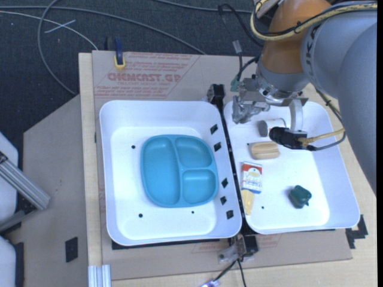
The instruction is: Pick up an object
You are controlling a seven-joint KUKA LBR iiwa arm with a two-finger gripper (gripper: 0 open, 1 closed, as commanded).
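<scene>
The right bin [335,217] contains the candidate objects. A tan, bun-shaped item [264,150] lies near the bin's centre-left. A small carton with a red and white label [251,177] lies just below it, and a yellowish piece [247,202] rests at the carton's lower end, close to the divider between the bins. A dark green lump [300,196] sits apart from these, toward the lower right. A small grey block [262,127] lies above the tan item, close under the wrist.

The left bin [114,160] holds a blue compartment plate [178,170], centred and lying flat.

The gripper [244,110] hangs over the upper left corner of the right bin, beside the divider. It is above and to the left of the tan item and does not touch it. A black fitting with a yellow cable [287,137] projects from the wrist over the bin.

Recommended procedure for the step in hand: select one isolated target. The tan item is nearest, but the green lump has the most free space around it. Centre the tool over the target before descending. Align the closing axis across the target's narrow dimension. Keep clear of the bin wall and the divider, since a finger landing on either would block closure.

Finger state: the opening cannot be determined, because the wrist body and cabling obscure the tips. No object is seen between them.
</scene>
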